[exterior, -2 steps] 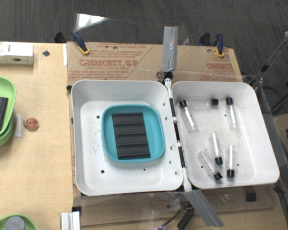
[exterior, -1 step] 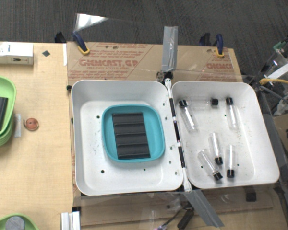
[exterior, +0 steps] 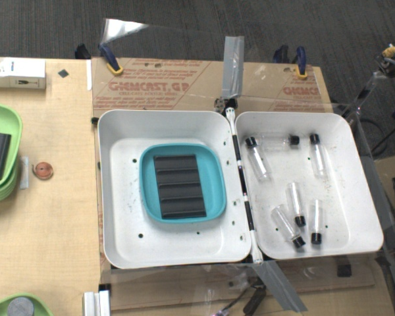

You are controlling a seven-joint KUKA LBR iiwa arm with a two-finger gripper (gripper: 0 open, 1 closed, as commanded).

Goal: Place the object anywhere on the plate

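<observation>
Teal plate (exterior: 182,183) sat mid left bin (exterior: 122,143), a black ribbed insert (exterior: 178,185) on it, likely staged as the drop target. Clear vials with black caps (exterior: 296,210) lay scattered loose in the right bin (exterior: 355,176), well apart from the plate, none placed yet; likely kept there as pick stock. Gripper state: couldn't tell.

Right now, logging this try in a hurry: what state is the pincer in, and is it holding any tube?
Pincer: not in view, so its state cannot be told.
</observation>
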